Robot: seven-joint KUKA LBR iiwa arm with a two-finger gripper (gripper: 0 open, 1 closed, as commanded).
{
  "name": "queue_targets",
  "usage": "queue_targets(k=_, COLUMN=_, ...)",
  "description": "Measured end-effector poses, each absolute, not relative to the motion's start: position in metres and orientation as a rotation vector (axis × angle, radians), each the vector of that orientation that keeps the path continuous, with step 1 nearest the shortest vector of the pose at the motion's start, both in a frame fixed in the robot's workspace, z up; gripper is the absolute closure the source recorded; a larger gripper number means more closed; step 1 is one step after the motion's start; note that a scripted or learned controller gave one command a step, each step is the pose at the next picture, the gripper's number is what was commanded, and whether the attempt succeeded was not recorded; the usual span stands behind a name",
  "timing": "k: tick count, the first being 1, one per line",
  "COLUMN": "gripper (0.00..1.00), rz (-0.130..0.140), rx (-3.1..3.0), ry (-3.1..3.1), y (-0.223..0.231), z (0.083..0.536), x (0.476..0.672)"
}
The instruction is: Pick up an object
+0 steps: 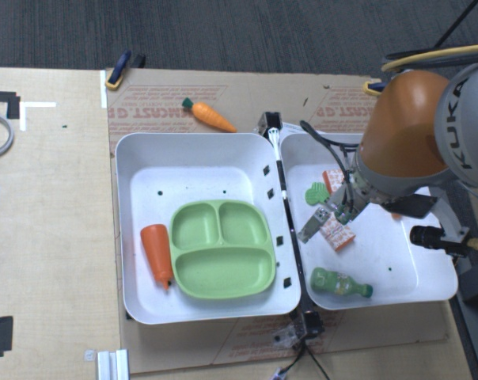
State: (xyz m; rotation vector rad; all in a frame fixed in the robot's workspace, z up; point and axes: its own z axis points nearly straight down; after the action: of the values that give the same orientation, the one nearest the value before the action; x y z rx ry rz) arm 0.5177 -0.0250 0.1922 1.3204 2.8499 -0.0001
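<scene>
Camera view showed the right bin [429, 287] holding the likeliest targets: a small red-and-white carton [337, 234] lying tilted near the bin's middle, directly under the arm's wrist, with a second reddish packet [331, 180] just behind it toward the far edge and a small green piece [316, 194] beside that, close to the bin's left wall. A green bottle [341, 283] lay on its side along the near edge, well apart from the arm. The gripper [328, 220] hung just over the carton, one grey finger [310, 227] slanting out to the carton's left; whether the carton sat between the fingers or merely beside them could not be told, and how far apart the fingers stood could not be read either. The carton probably drew the reach because it lay clear of the bin walls, leaving room on both sides for a pinch. The grey arm with its orange band [405, 125] leaned in from the right and hid much of the bin's far right corner. In the left bin [136, 153] a green divided plate [222, 248] lay toward the near edge, with an orange-red toy carrot [157, 253] along the plate's left side, touching it or nearly so. Another toy carrot [210, 115] rested on the cardboard sheet [160, 101] beyond the left bin's far edge, out of play.
</scene>
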Motion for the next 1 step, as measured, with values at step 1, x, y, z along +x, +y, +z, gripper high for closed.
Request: queue_targets(k=1, gripper=0.00, rz=0.000, rx=1.320, ry=2.850, y=-0.0250, z=0.1922, x=0.5177)
